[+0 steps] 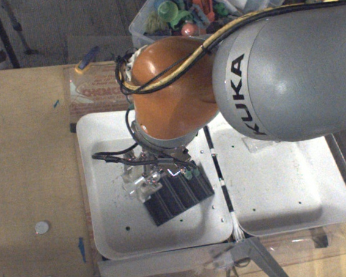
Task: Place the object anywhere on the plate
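Over the left bin [103, 234], the big grey arm [288, 61] hangs low, and its orange band [168, 92] covers much of the bin's middle. The gripper [156, 182] sits just above the white floor, next to a black ribbed block [179, 197] on the wrist. A small pale, see-through thing [133, 182] lies right beside the gripper, maybe touching it. I think this is the object, but it is too blurry to be sure. I cannot tell if the gripper is shut, open or holding it. I cannot pick out a plate for certain. The right bin [290, 202] looks bare. My guess is that the arm is at the grabbing step. Next it needs a firm hold, a lift straight up, and then a slow move to the plate.
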